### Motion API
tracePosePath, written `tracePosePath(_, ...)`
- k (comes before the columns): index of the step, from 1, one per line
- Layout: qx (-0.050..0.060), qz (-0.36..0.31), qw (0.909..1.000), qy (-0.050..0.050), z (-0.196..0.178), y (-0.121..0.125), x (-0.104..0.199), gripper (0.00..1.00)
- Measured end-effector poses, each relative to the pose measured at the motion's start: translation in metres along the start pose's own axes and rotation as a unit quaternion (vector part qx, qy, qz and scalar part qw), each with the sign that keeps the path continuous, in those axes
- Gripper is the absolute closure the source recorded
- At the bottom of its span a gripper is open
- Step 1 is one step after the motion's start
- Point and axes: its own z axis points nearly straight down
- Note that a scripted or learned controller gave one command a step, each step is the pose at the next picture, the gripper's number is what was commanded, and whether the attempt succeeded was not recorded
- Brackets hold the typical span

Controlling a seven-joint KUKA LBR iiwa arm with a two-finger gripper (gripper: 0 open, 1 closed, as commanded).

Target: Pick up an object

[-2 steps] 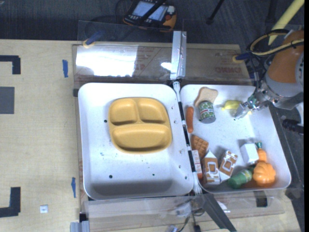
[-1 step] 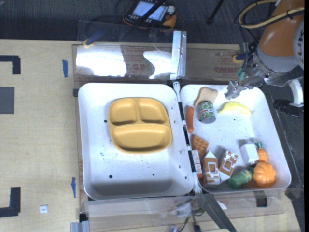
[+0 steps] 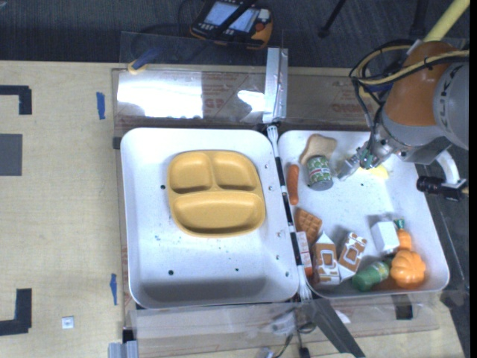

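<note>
The right bin holds several toy foods. A green can lies beside a slice of bread at its far left, with a red sausage along the left wall. My gripper hangs low over the bin's far middle, just right of the can, and a small yellow item lies just right of it. I see nothing held in it. A waffle, two small cartons, a white box, a green pepper and an orange pumpkin crowd the near side.
The left bin holds a yellow divided tray. A clear plastic panel stands behind the bins. The grey arm with its orange band reaches in from the far right. A handheld controller lies beyond the bench.
</note>
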Motion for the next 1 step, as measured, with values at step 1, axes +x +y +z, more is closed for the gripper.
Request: tracePosePath(1, 0.001, 0.107, 0.9943, 0.001, -0.1478, 0.0254, 0.1326, 1.00)
